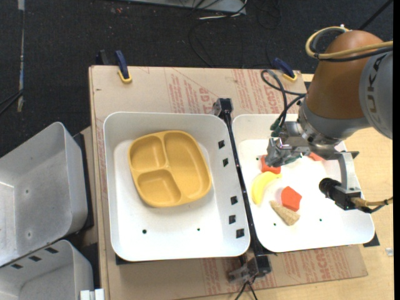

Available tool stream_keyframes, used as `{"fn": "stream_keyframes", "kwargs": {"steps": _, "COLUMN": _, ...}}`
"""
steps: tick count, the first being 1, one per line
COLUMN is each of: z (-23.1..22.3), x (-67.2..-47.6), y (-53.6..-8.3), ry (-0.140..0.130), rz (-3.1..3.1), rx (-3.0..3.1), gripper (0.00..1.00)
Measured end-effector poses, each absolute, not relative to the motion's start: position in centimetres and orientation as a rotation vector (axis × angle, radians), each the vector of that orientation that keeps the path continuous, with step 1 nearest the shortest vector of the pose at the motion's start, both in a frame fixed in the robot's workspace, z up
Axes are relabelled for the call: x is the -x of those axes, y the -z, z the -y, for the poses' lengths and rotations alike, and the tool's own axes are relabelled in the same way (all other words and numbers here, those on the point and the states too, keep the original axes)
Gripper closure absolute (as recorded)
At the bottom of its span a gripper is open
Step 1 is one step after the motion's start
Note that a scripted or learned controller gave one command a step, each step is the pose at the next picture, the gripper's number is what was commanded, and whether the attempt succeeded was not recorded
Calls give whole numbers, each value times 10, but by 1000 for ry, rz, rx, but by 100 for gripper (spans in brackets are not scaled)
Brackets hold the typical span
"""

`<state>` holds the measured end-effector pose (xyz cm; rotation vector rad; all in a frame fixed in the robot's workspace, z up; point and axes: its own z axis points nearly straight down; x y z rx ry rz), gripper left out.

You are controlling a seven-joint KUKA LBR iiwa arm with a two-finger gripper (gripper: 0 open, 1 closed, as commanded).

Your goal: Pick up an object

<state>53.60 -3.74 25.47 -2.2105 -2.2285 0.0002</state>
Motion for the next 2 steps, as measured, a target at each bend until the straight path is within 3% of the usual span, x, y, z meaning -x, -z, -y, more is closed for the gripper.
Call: {"fn": "stream_keyframes", "kwargs": {"steps": 2, "z": -70, "x": -528, "y": -246, "ry": 2, "rz": 2230, "rx": 2213, "gripper": 100}}
